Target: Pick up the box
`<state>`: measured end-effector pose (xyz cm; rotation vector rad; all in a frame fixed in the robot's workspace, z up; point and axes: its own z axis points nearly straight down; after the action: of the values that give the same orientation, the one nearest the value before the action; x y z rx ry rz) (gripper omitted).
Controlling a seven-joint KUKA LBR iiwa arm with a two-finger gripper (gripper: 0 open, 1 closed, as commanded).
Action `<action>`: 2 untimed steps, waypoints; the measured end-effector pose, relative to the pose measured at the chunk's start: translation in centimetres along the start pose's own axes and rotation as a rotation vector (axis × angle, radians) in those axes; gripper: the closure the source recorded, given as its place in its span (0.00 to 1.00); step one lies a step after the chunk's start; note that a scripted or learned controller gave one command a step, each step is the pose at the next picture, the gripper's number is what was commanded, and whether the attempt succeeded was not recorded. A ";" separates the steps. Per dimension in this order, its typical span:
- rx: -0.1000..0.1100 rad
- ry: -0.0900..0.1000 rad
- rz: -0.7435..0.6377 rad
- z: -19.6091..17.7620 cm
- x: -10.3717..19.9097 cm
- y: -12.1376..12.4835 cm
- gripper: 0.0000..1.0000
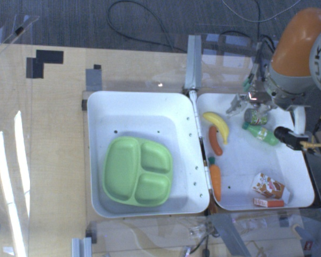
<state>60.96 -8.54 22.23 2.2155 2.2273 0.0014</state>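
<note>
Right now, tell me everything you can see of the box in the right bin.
The box is a small carton, white with orange-brown printing and a red edge along its lower side; it looks like printed cardboard. It lies tilted in the near right corner of the right bin, resting on the bin floor, apart from the other items. The hand is at the bin's far side, away from it.

Two bins, smooth white plastic with a soft sheen; divided tray, matt pale-green plastic; bench, light wood-grain surface, partly under clear glossy sheeting. Box, printed cardboard, white and orange; bottle, glossy green plastic; banana, sausage and carrot, smooth moulded plastic. Arm, glossy orange shell over grey casing; floor, ribbed dark carpet.
</note>
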 end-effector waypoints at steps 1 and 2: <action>0.000 0.000 0.019 3.8 5.0 0.4 0.00; -0.004 -0.001 -0.289 -4.6 8.0 3.9 0.00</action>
<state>64.82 -0.50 26.80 1.8695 2.5200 0.0054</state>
